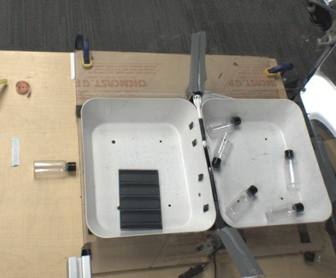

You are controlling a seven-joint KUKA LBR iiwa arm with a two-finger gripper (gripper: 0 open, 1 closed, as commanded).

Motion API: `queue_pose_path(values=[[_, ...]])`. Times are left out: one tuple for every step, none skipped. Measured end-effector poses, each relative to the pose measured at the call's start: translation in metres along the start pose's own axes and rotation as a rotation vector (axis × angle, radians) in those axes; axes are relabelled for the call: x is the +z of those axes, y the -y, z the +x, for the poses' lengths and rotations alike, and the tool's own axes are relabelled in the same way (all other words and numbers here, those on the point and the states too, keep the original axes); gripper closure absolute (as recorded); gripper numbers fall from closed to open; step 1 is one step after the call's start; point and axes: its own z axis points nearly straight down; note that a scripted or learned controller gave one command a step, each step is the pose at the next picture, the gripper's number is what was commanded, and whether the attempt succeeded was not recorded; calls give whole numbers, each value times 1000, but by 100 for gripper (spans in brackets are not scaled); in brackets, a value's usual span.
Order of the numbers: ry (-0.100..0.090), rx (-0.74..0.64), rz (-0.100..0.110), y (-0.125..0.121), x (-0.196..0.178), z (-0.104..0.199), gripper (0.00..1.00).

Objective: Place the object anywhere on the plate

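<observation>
A black ribbed plate [139,199] lies flat in the left bin [98,126], near its front wall. Several clear vials with black caps lie on their sides in the right bin [260,106]. One vial [223,125] rests near the back left corner, and another [221,151] lies just below it by the divider. A third vial [292,171] lies along the right side. Two more, one vial [240,201] and another vial [282,212], sit near the front wall.
On the wooden bench to the left of the bins lies another clear vial [51,167], with a small white strip [15,152] beside it. Clamps [81,50] hold the brown cardboard behind the bins. White machinery [327,106] stands at the right edge.
</observation>
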Motion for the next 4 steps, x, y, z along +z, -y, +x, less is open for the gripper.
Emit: queue_pose_path(values=[[3, -9, 0, -70, 1, -23, 0], [1, -1, 1, -13, 5, -1, 0], [3, 0, 1, -65, 0, -44, 0], [1, 0, 0, -24, 1, 4, 0]])
